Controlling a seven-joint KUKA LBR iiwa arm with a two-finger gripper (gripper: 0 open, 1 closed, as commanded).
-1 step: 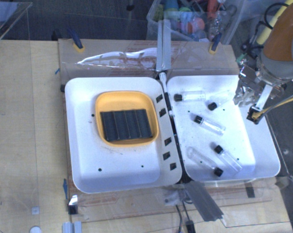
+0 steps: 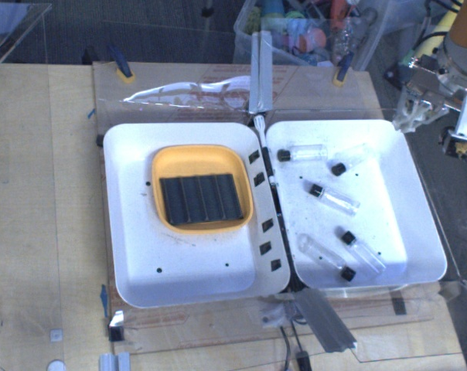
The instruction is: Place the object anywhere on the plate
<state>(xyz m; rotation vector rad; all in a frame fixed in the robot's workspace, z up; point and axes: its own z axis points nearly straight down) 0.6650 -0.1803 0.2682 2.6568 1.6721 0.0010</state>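
Observation:
A yellow plate (image 2: 165, 166) with rounded corners lies in the left white bin (image 2: 133, 269). On the plate rests a dark grey ribbed rectangular block (image 2: 201, 199). Several clear vials with black caps lie scattered in the right white bin (image 2: 407, 207): one near the back (image 2: 303, 153), one in the middle (image 2: 334, 199), and two toward the front (image 2: 363, 250) (image 2: 323, 256). My gripper (image 2: 417, 113) hangs off the right bin's far right corner, above the bench and apart from every vial.
A divider with black clips (image 2: 266, 207) runs between the two bins. A clear tub of colourful toys (image 2: 318, 14) stands behind the bins. Crumpled clear plastic (image 2: 191, 93) lies behind the left bin. Cables hang at the upper right.

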